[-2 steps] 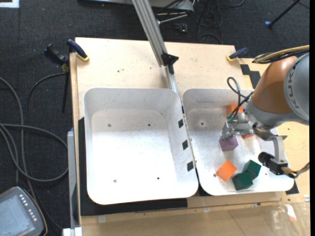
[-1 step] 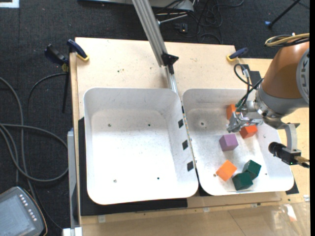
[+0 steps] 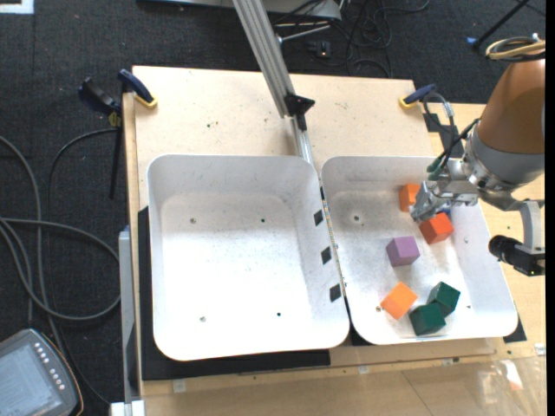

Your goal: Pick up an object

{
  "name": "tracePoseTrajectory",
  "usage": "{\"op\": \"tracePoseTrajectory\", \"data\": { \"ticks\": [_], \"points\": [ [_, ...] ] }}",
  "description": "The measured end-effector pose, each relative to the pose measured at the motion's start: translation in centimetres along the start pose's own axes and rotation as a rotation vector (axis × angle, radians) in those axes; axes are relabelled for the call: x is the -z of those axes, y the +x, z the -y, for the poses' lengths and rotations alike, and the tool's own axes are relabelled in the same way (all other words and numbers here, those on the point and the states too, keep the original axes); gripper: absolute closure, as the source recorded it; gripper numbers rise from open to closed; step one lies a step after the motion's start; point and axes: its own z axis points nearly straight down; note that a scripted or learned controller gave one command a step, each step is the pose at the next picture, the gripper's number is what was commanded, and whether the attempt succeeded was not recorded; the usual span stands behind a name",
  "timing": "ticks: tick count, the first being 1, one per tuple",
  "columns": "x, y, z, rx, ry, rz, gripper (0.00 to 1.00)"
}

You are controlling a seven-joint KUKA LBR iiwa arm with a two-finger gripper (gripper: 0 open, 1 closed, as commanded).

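The gripper (image 3: 427,204) is seen over the right bin (image 3: 364,176), partly hiding an orange block (image 3: 408,197) at its ten o'clock and touching a red-orange block (image 3: 436,227) at five o'clock.

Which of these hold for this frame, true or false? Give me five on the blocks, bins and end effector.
1. All the blocks lie in the right bin. True.
2. The purple block sits in the left bin. False: it is in the right bin, near its middle.
3. Two dark green blocks lie close together near the right bin's front edge. True.
4. The end effector hovers over the left bin. False: it is over the right bin, next to the red block.
5. An orange block lies left of the green blocks. True.
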Motion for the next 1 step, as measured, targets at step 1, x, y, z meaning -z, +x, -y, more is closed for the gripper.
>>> {"op": "tracePoseTrajectory", "data": {
  "ticks": [1],
  "points": [
    [-4.08, 0.04, 0.06, -0.004, 0.01, -0.002, 1.0]
  ]
}}
